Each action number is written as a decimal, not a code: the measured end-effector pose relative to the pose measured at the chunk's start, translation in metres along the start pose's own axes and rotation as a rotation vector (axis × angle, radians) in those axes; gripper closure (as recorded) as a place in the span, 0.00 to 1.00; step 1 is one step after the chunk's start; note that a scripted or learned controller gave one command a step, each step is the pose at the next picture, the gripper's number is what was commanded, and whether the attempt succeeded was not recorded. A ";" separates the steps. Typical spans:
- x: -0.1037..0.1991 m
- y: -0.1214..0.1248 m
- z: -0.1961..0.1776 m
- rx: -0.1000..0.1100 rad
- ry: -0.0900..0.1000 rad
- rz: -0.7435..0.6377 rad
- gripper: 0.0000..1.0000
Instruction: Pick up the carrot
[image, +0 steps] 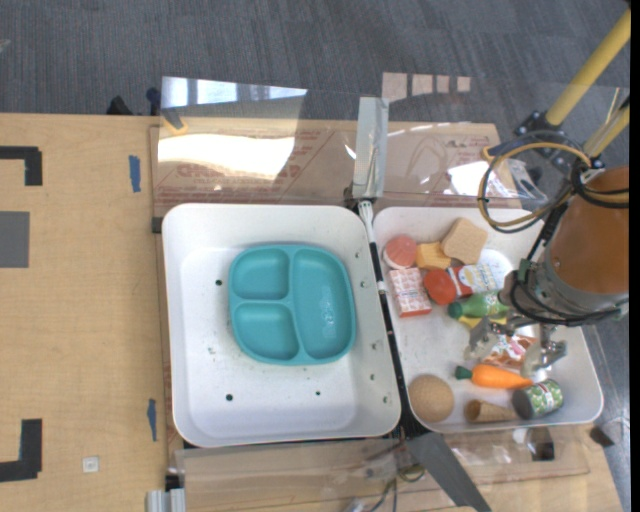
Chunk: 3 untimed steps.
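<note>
Can: a small green-labelled can (538, 399) lies on its side at the near right corner of the right bin (432, 345), just right of the carrot's tip.
Cone: a tan cone-shaped piece (487, 410) lies near the front wall, beside the can.
Round loaf: a brown speckled ball (431, 396) sits at the near left of the same bin.
Carrot: orange with a green stub, the carrot (501, 377) lies flat on the bin floor, stub pointing left, between the ball and the can.
Pincer: my pincer (520, 345) hangs just above and behind the carrot, over a red-and-white wrapper; whether it is open or closed I cannot tell, and nothing visible sits in it.
Arm: my orange band (594, 240) and grey wrist come in from the right, over the bin's right side.
Middle clutter: a green vegetable piece (478, 306), a red tomato-like piece (441, 287) and a red-and-white box (409, 292) lie close together.
Far clutter: a pink disc (401, 250), a yellow block (433, 256) and a tan slice (465, 240) sit near the back wall.
Left bin: the left bin (200, 330) holds a teal divided plate (293, 303).
Worktop: brown board (70, 300) stretches off to the left.
</note>
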<state>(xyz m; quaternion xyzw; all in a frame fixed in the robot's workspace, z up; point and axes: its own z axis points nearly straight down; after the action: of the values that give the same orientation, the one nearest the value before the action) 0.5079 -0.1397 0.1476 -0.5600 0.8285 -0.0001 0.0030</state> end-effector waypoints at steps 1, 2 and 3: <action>-0.011 0.028 0.051 0.006 0.000 0.054 0.00; -0.015 0.027 0.042 0.009 -0.005 0.054 1.00; -0.004 0.028 0.057 0.007 -0.002 -0.237 1.00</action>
<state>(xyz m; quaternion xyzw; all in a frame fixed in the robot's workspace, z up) 0.4837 -0.1252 0.0908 -0.6541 0.7564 -0.0027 0.0058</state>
